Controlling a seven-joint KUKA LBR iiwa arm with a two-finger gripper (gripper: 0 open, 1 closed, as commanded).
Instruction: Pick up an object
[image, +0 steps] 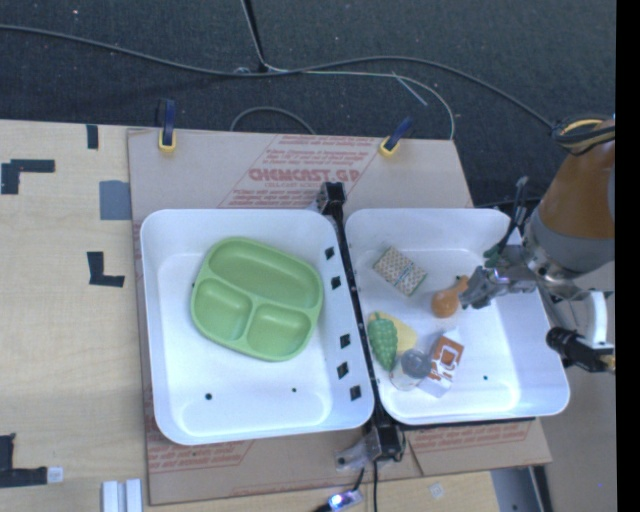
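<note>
The right bin (500, 395) holds several small objects: a patterned grey pad (399, 270), an orange pear-shaped toy (449, 299), a green and yellow corn-like toy (384, 338), a clear cup (410, 365) and a white and orange packet (443, 362). My gripper (480, 290) hangs low over the right bin, just right of the orange toy and close to it. The arm's grey wrist and orange band (585, 190) stand above it at the right edge. I see nothing between its fingers.
A green divided plate (257, 298) lies in the left bin (170, 400). A black divider (347, 300) runs between the bins. Both bins rest on a cardboard sheet (290, 170) held by clamps at the back. Cables cross the dark floor behind.
</note>
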